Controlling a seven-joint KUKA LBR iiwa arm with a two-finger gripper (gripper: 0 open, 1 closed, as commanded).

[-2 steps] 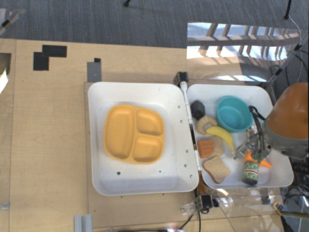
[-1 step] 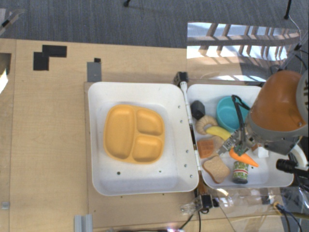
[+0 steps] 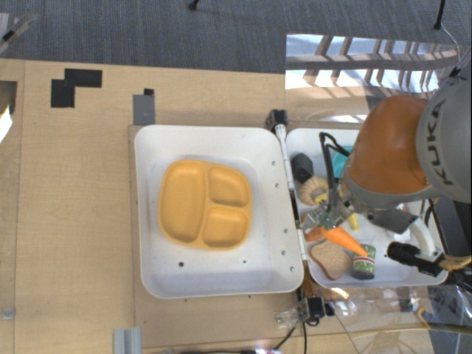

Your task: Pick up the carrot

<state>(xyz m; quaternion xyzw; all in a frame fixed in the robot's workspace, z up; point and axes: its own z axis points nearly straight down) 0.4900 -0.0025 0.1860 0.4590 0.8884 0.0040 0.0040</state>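
Two white bins sit side by side on the wooden worktop (image 3: 66, 220). In the right bin (image 3: 413, 275) the nearest things lie below the jaws (image 3: 332, 216): a slice of toast (image 3: 330, 259) and, beside it, a small green can (image 3: 363, 264) on its side. Just above them the carrot (image 3: 345, 240) lies slanted, its thick orange end right under the jaws and its tip pointing away toward the can. Whether the jaws are wide or narrow cannot be told; the wrist and its orange band (image 3: 387, 150) cover them, and the carrot is not seen between the fingers. Left of the jaws, across the bin walls, the left bin (image 3: 155, 271) holds a yellow divided plate (image 3: 204, 203) with three compartments. Beyond the jaws, farther up the right bin, lie a pale ring-shaped item (image 3: 317, 190) and then a black object (image 3: 302, 167).
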